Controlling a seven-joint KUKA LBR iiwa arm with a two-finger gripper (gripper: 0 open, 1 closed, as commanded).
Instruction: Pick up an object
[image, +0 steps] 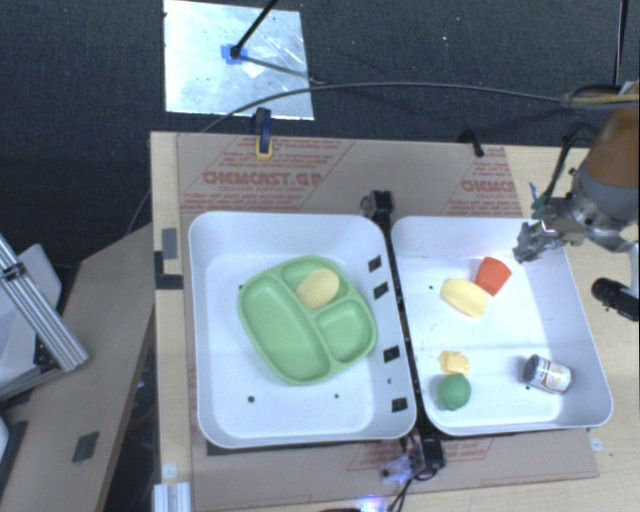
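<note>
Camera view looks down on 2 white bins side by side; the gripper (530, 245) hangs over the far right part of the right bin (570, 300), at the end of the grey arm (610, 190) with its orange band; how wide it is I cannot tell, because it is small and blurry, and nothing can be seen held in it; the nearest thing to it is the orange block (493, 274), which sits just below and a little to the left of the tool, close but not touching it; the block is tilted, with its long side running from upper right to lower left; right beside the block, further from the tool, lies the yellow piece (464, 297), stretched out sideways, and the 2 seem to touch; lower down and well away from the tool are a small yellow bit (454, 362), a green ball (454, 391) and a little can (547, 374) lying on its side; I think the tool would need to go down and a bit left to reach the orange block.
</note>
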